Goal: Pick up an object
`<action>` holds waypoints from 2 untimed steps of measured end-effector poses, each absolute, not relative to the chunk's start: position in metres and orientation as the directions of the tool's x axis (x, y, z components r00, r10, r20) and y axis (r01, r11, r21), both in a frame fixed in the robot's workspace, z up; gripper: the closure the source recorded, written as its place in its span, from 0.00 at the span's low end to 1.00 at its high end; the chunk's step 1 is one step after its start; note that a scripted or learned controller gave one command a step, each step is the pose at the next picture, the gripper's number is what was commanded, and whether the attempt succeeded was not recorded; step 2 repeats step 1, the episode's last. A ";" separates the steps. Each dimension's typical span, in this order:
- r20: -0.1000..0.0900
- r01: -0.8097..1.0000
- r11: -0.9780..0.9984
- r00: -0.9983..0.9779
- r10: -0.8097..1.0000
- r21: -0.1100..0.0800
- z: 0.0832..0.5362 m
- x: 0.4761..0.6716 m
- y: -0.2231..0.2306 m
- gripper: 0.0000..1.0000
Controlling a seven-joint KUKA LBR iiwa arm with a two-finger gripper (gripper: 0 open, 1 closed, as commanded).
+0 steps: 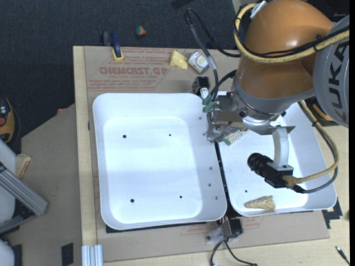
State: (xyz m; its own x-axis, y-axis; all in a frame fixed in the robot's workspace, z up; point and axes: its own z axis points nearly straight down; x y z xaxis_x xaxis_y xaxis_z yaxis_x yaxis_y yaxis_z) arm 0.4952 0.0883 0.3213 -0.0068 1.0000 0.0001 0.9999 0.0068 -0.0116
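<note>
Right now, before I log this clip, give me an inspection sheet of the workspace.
Surface: left bin and right bin, white, side by side on a brown board.
Job's things: tan wedge in the right bin, by its near wall.
Clutter: yellow scrap and blue clamp on the board behind the bins.
Grippers: gripper above the divide between the bins.
Cables: black cable leading down to the wrist.
Surroundings: dark carpet.

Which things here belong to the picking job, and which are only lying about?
For the job: gripper, above the left rim of the right bin; tan wedge in that bin.
Lying about: yellow scrap, small white object and blue clamp at the board's far edge; small coloured bit on the dark floor.
</note>
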 end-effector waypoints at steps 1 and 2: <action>0.001 1.000 0.002 -0.002 1.000 0.004 0.371 0.479 0.101 1.00; 0.001 1.000 0.002 -0.002 1.000 0.004 0.371 0.479 0.101 1.00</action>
